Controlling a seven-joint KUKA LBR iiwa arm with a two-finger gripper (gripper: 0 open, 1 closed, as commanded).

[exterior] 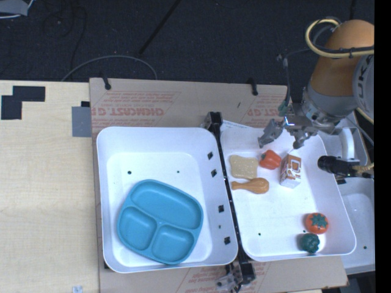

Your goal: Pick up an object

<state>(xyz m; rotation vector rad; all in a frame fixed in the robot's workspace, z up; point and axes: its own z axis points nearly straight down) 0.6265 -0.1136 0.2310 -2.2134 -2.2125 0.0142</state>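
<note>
Looking down on the bench, I see the gripper hanging over the far edge of the right bin, its two fingers splayed wide with nothing between them. Closest to it is a small orange-red piece, lying just below and a little left of the midpoint between the fingertips. A small carton stands just right of that piece, almost straight below the right-hand finger. Further toward the left bin lie a pale bread slice and a drumstick, its long axis running left to right across the bin. A tomato and a green piece sit well apart, in the near right corner. I judge the orange-red piece the natural target: a short move toward the camera and down would straddle it, though the carton beside it could get nudged. The blue tray in the left bin plays no part.
</note>
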